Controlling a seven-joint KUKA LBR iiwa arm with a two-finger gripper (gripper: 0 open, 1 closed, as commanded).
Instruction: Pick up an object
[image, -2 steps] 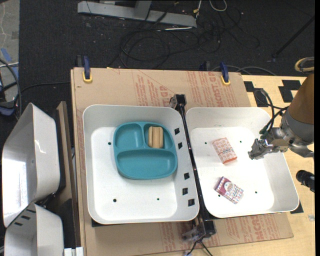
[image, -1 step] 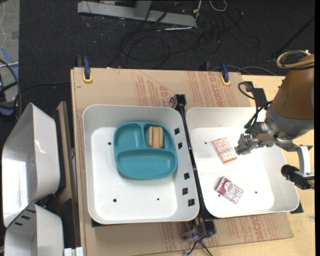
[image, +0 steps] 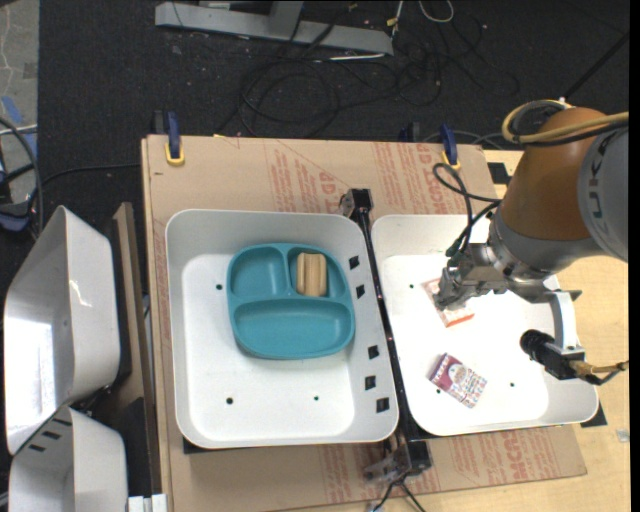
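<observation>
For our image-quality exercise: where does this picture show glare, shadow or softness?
Camera view: glare washes out the white containers at the left edge; the teal tray casts a soft shadow in the left bin; the arm shades the right bin around the gripper; overall slightly soft.

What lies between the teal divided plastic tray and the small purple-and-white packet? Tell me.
In the camera view, between the teal divided plastic tray and the small purple-and-white packet run the two white bins' adjoining rims and bare bin floor.

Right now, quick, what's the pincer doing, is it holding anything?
Pincer: down in the right bin over a small card; open or closed cannot be told, and no hold is visible.
</observation>
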